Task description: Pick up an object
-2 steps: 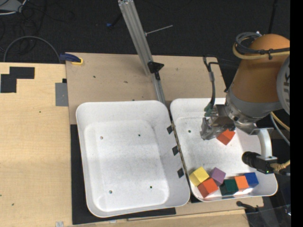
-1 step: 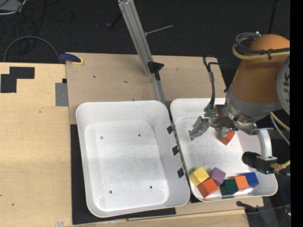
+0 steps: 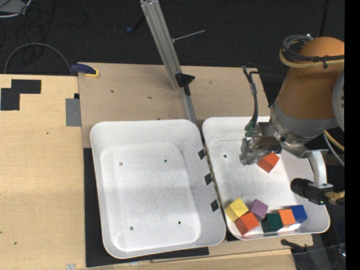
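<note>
Orange cube [image 3: 269, 162] just beside the end effector [image 3: 251, 152], whose grip state I cannot tell, looks light, rigid, smooth-faced; best pinched across opposite flat faces.

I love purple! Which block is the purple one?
The purple block sits in the right bin's near corner cluster, between the yellow block and green block.

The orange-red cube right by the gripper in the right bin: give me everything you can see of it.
The orange-red cube is small and matte, tilted with one corner pointing down. It sits in the middle of the right white bin, just beside and below the gripper, apart from the other blocks clustered at the bin's near edge. Whether it rests on the floor, is lifted, or touches the gripper cannot be told.
</note>
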`<action>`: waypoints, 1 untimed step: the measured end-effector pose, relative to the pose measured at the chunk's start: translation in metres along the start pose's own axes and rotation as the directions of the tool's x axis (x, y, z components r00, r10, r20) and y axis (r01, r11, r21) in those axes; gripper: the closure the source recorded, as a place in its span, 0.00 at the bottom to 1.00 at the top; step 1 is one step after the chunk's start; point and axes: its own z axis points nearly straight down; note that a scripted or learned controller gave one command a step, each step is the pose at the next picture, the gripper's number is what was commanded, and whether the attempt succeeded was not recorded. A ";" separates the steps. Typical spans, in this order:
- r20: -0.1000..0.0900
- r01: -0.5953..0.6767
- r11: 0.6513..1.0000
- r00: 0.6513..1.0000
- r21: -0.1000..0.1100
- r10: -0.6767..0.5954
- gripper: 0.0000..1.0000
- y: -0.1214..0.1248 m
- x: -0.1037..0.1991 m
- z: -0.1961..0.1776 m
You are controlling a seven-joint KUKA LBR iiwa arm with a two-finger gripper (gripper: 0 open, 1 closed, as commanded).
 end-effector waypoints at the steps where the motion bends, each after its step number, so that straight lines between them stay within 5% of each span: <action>1: 0.000 -0.030 0.999 1.000 -0.028 0.030 1.00 -0.039 -0.044 -0.252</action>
